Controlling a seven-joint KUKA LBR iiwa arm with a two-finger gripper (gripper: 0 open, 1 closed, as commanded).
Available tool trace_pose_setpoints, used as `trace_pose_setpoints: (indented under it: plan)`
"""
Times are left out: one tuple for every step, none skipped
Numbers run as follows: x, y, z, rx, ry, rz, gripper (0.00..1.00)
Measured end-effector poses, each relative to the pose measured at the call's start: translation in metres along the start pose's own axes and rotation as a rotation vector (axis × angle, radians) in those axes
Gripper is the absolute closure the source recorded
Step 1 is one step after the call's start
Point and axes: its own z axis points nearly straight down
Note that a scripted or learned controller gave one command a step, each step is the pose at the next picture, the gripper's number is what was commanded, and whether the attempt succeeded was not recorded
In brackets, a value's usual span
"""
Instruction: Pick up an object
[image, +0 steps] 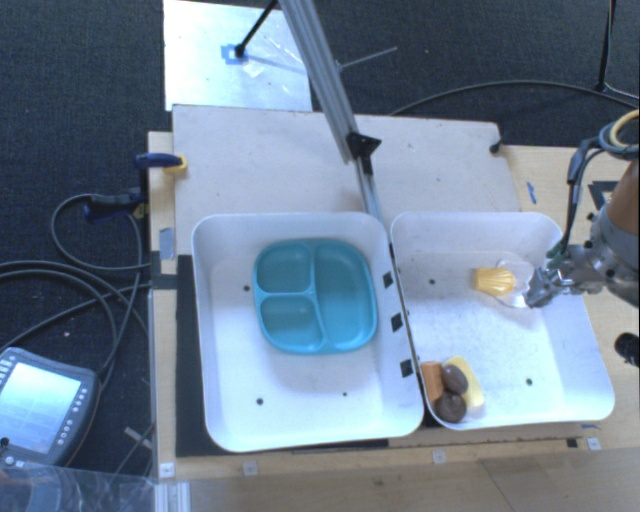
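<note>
Crowding the lower-left corner of the right bin (560, 400), at the frame's bottom, are an orange piece (431, 377), two brown lumps (453, 392) and a yellow block (470, 384), touching one another. Higher in that bin a small yellow object (493, 279) lies just left of the gripper (537, 291); whether its jaws are apart or together cannot be told. At centre, the left bin (225, 400) holds a teal divided plate (314, 296).
</note>
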Motion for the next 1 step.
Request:
trace_pose_setpoints:
  plan:
    - [0.0418, 0.0236, 0.0087, 0.001, 0.000, 0.002, 1.00]
